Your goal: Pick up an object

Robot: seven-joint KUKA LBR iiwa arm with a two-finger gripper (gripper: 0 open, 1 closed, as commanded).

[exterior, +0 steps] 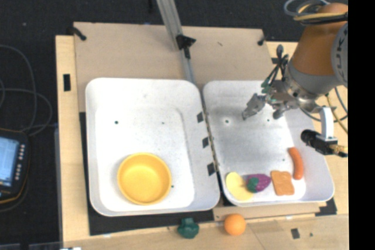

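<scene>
Objects for picking lie in a row along the near edge of the right bin (304, 196): 1 pale yellow disc (235, 184), 1 purple lump (261, 180) with 1 small green piece (253, 185) resting against it, 1 orange block (283, 182), and 1 orange-red sausage (297, 163) set a little further back by the bin's right wall. The disc touches the purple lump; the block sits just beside that lump, and the sausage is near the block but apart from it.

Over the middle of the same bin hangs the gripper (265, 107), well apart from all 5 items. I cannot tell whether it is released or clenched (the metal parts blur together at this angle), and nothing can be seen between its tips. Above it rises the arm (316, 55), with its orange band, entering from the right.

The left bin (105, 96) holds 1 yellow bowl (144, 178), upright, in its near half.

Outside the 2 bins, on the bench (117, 44) at the front edge, sit 1 orange ball (234, 224) and 1 dark green object (188, 228), near each other but not touching. 1 grey metal bar (167, 6) slants down from the top toward the gap between the bins. At the far left edge rests 1 handheld pendant (10, 164) with cables.
</scene>
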